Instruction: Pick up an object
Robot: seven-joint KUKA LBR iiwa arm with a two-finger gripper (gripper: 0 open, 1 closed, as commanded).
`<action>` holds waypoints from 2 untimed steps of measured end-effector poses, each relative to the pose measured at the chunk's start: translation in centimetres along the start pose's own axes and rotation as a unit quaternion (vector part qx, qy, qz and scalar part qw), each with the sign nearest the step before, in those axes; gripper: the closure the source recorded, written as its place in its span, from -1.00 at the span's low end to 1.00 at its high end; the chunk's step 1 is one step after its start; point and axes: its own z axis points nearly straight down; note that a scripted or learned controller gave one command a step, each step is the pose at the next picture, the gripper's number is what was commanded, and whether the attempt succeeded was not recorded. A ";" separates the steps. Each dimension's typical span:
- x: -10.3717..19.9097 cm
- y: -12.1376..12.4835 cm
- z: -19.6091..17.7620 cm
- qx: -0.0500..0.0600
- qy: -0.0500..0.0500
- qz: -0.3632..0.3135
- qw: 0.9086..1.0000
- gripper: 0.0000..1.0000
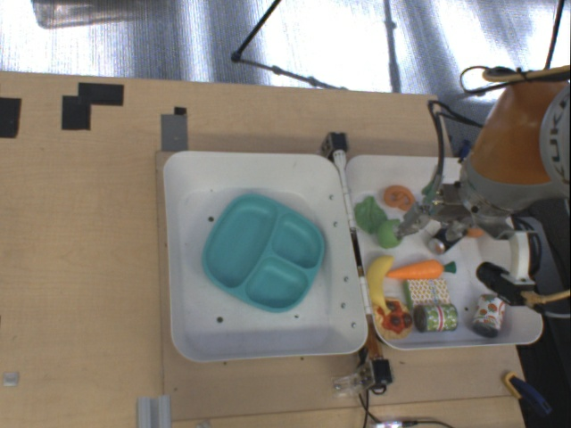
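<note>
My gripper point(430, 225) hangs low over the middle of the right bin point(526, 333), below the arm's orange band. Just left of it lies a green toy vegetable point(376, 220), and a small orange round slice point(399, 197) sits beyond that. A carrot point(417, 271) and a yellow banana point(378, 279) lie nearer the front. At the front wall stand a green-labelled can point(434, 316), a second small can point(489, 315) and a red-and-yellow toy point(393, 321). A small dark item point(438, 244) lies right under the gripper, partly hidden.
The left bin point(183, 239) holds a teal divided plate point(264, 251). A rail point(351, 230) separates the two bins. Cables and a black clamp point(502, 283) hang at the arm's right side. Bare wooden bench point(80, 266) spreads to the left.
</note>
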 end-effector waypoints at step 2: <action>-2.6 -5.1 8.3 -0.008 -0.002 0.001 1.000 1.00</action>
